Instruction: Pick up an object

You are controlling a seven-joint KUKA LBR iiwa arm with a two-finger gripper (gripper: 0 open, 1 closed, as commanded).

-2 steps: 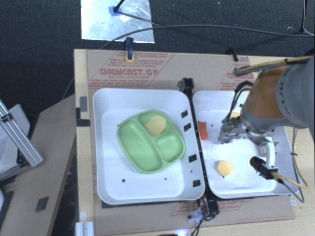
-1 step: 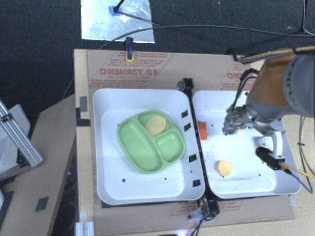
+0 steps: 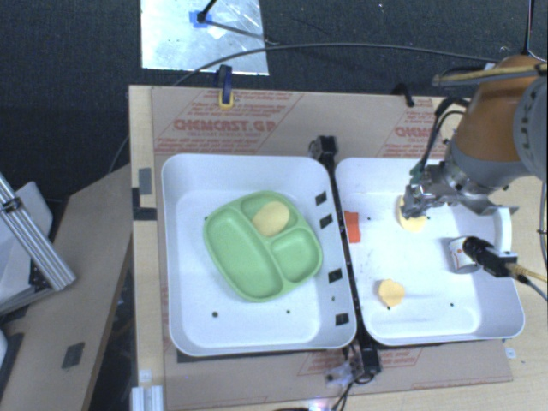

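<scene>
Both bins, the left bin (image 3: 193, 255) and the right bin (image 3: 445, 311), look like smooth white plastic with a slight sheen. The green divided tray (image 3: 248, 264) is matt plastic. The two yellow pieces, one in the tray (image 3: 271, 218) and one in the right bin (image 3: 391, 293), have a dull, soft-looking surface. Under the bins lies a board (image 3: 282, 118) covered in brown printed paper. The floor (image 3: 60, 67) is dark, rough carpet, and a crinkled, shiny foil-like sheet (image 3: 201, 24) lies on it. The arm (image 3: 501, 131) has a smooth grey and orange shell
</scene>
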